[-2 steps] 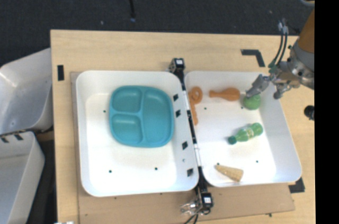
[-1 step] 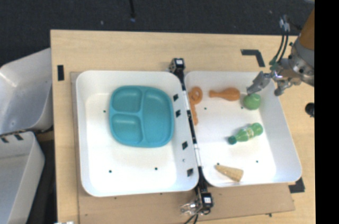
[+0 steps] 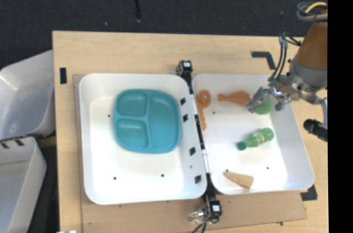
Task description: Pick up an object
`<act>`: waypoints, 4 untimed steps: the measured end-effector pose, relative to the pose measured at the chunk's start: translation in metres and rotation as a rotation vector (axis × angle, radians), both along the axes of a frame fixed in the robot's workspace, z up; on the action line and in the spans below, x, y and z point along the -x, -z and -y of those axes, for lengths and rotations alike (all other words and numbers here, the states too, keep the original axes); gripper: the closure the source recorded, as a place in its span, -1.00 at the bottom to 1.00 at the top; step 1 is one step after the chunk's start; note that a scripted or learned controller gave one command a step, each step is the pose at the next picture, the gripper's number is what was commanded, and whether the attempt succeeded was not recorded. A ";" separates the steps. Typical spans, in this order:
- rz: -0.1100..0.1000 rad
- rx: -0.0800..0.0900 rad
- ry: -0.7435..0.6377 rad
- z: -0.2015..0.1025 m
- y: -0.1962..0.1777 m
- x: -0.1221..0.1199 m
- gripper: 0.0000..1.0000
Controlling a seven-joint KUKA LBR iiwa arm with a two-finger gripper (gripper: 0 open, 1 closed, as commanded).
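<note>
My tool (image 3: 268, 98) is spread wide over a small green rounded plastic piece (image 3: 263, 107) at the back of the right white bin (image 3: 292, 171), and I judge it light, stiff, slippery, best pinched across its middle.

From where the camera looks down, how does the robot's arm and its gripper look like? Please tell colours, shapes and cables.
The arm enters from the view's right: a rounded segment with an orange-brown band, then a grey wrist below it. Thin cables, one green and one pale, loop beside and above it. The gripper is small, metallic grey, with short angled fingers.
</note>
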State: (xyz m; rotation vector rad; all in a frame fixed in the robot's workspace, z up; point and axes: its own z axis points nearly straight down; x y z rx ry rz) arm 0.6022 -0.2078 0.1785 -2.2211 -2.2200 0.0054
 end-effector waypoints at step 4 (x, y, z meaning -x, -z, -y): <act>0.010 0.000 -0.004 0.006 0.001 -0.011 1.00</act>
